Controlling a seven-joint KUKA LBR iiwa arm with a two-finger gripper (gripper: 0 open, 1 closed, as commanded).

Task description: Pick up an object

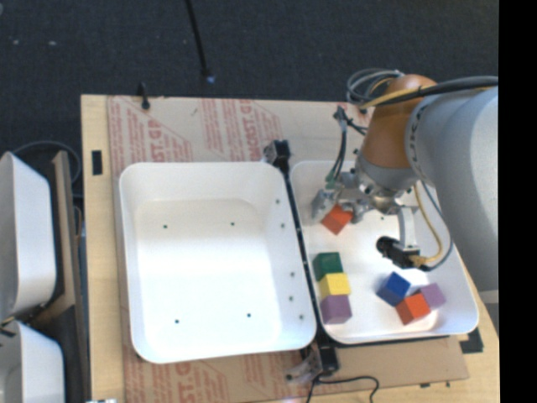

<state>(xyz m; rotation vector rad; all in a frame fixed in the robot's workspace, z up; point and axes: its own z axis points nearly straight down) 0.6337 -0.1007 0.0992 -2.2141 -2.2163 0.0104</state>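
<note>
The bench (99,250) shows as a pale wooden surface, largely covered by a brown cardboard sheet (197,133) printed with red lettering. Two shallow white bins rest on that sheet, side by side and touching along their inner edges. The left bin (134,309) is the larger of the two; the right bin (457,321) sits against it and reaches close to the bench's near right corner. A black clip (278,152) sits at the far end of the seam between them, and another dark fitting (323,360) with a cable lies at the near end
</note>
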